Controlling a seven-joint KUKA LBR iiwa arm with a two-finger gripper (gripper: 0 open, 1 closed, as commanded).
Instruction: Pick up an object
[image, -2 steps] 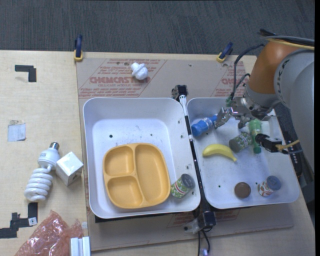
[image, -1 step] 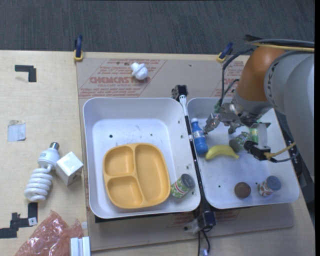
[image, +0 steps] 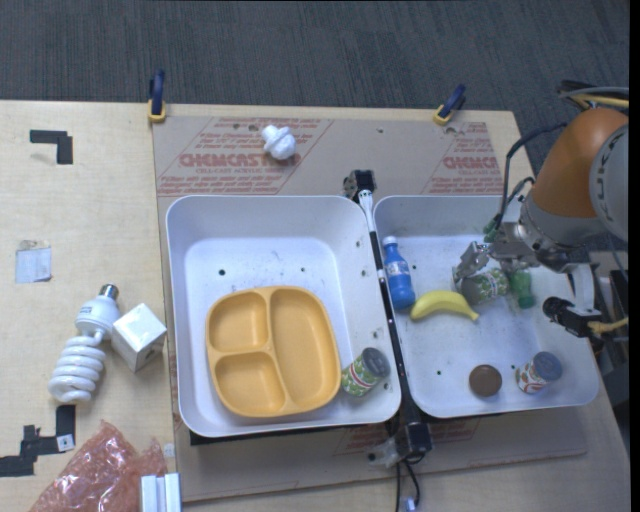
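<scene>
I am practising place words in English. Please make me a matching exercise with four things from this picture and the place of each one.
Things:
1. tray
2. banana
3. bulb
4. blue bottle

Places:
A. outside the bins, at the view's left
B. right bin, against its left wall
C. left bin
D. right bin, near its middle

Pairs: 1-C, 2-D, 3-A, 4-B

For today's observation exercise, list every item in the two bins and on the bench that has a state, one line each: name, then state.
Yellow divided plate: flat in left bin, compartments bare.
Green can: tipped against the plate.
Blue bottle: lying down, right bin.
Banana: lying, unpeeled.
Brown disc: flat.
Small can: on its side.
Gripper: lowered over a green item.
Spiral bulb: lying on bench.
</scene>
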